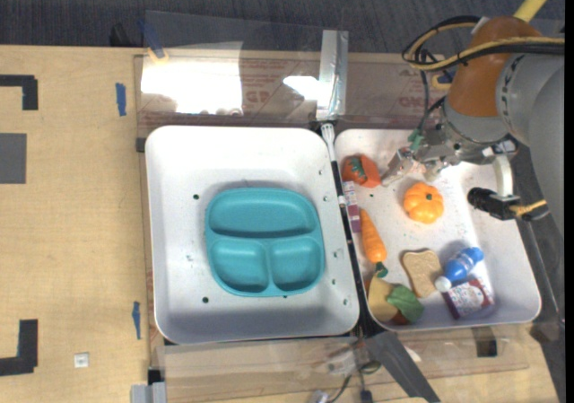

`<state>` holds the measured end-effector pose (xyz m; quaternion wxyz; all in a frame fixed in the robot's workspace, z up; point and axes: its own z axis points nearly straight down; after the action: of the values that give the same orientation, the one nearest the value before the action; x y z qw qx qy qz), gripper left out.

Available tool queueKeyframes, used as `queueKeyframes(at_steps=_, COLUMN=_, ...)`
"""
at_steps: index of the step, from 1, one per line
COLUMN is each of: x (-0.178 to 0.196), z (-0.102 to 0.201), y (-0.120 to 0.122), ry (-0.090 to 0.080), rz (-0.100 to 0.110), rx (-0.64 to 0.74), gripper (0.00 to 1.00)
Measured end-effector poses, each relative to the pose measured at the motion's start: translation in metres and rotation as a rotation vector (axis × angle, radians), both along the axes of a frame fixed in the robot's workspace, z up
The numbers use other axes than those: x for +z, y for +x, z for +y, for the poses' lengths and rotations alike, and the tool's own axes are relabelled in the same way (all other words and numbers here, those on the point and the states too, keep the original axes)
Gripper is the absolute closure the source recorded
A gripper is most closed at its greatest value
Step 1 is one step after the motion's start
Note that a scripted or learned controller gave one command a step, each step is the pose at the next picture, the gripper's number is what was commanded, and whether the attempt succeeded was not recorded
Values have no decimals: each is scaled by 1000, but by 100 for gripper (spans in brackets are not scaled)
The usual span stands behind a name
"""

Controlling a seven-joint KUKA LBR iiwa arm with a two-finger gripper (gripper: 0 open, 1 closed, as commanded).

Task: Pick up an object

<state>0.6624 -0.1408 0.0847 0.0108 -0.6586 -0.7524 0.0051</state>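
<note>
From the camera view above the bench we see the arm [502,87] reaching in from the right over the right bin [525,302], and the gripper [411,162] sits low near the bin's back edge, between the tomato [360,170] and the little orange pumpkin [423,202]. We cannot tell how far the jaws stand apart at this size, and we see nothing between them, so we call no grasp. The pumpkin lies just beside the gripper, toward the near side; the tomato is just beside it on the left, tight against the bin wall. Farther down we have the carrot [372,237], a slice of bread [420,269], a small bottle [460,267] and a green and yellow piece [395,300] in the corner. The left bin [170,177] holds a teal divided tray [265,240]. To do this well, we judge the pumpkin the better target: it stands clear of the wall, so we'd centre over it and come straight down.
</note>
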Motion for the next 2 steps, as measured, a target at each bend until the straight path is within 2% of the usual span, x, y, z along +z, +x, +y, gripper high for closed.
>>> queueKeyframes(at_steps=1, x=2, z=0, y=-66, ry=-6, rz=-24, rx=-22, gripper=0)
queueKeyframes(at_steps=2, x=11, z=-1, y=-66, ry=-5, rz=-25, rx=-24, gripper=100)
